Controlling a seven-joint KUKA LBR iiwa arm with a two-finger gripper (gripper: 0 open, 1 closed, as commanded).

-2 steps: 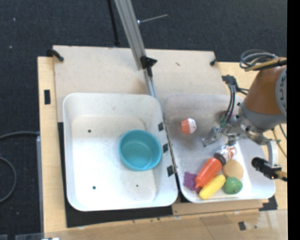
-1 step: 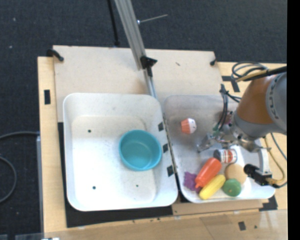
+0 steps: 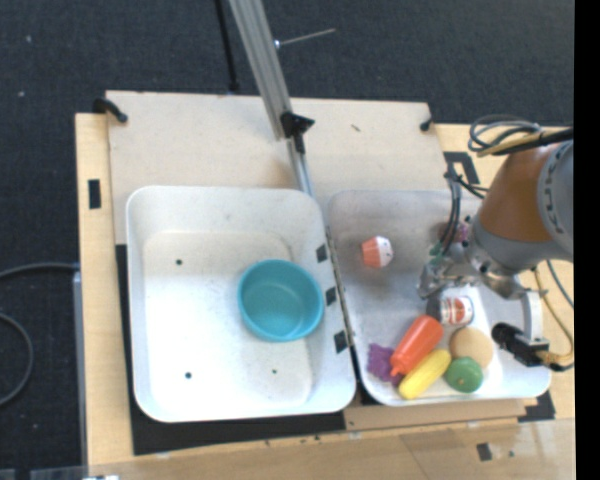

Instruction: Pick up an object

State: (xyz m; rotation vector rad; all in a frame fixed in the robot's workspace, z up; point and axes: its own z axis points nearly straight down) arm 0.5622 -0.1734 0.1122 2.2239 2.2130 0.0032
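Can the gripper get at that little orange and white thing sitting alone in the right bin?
Probably yes. The orange and white object lies apart from the pile, with bare bin floor around it. The gripper hangs in the same right bin, with nothing between them.

We see two bins side by side on the bench (image 3: 200, 148). In the left bin (image 3: 160, 228) a bowl (image 3: 280, 300) sits toward its right side. In the right bin (image 3: 400, 218) a small capped piece (image 3: 377, 252) lies near the middle, apart from the rest. Along the near edge cluster a carrot (image 3: 417, 343), a banana (image 3: 424, 374), an egg (image 3: 471, 345) and a lime (image 3: 464, 374), with a small can (image 3: 457, 310) just behind them.
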